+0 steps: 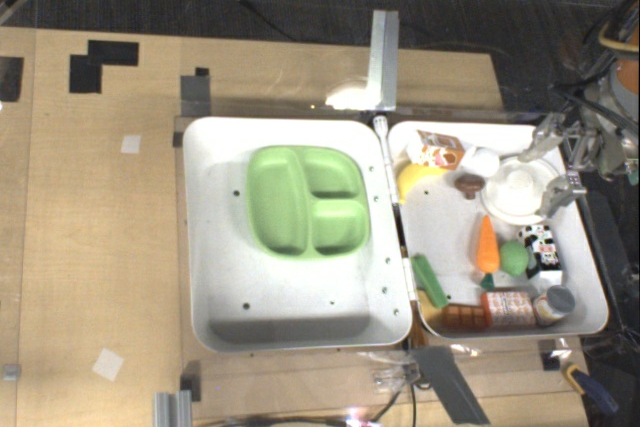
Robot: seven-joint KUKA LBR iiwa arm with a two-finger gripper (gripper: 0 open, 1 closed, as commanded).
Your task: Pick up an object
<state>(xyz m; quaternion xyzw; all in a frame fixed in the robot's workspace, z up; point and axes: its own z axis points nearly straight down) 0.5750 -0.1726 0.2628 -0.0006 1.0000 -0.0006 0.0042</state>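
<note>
One white cup (517, 192) (perhaps touching) beside gripper (556, 162).

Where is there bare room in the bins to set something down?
Bare floor rings the green tray in the left bin, widest along its near edge. The right bin is crowded; only a patch between the green marker and the carrot is free.
</note>
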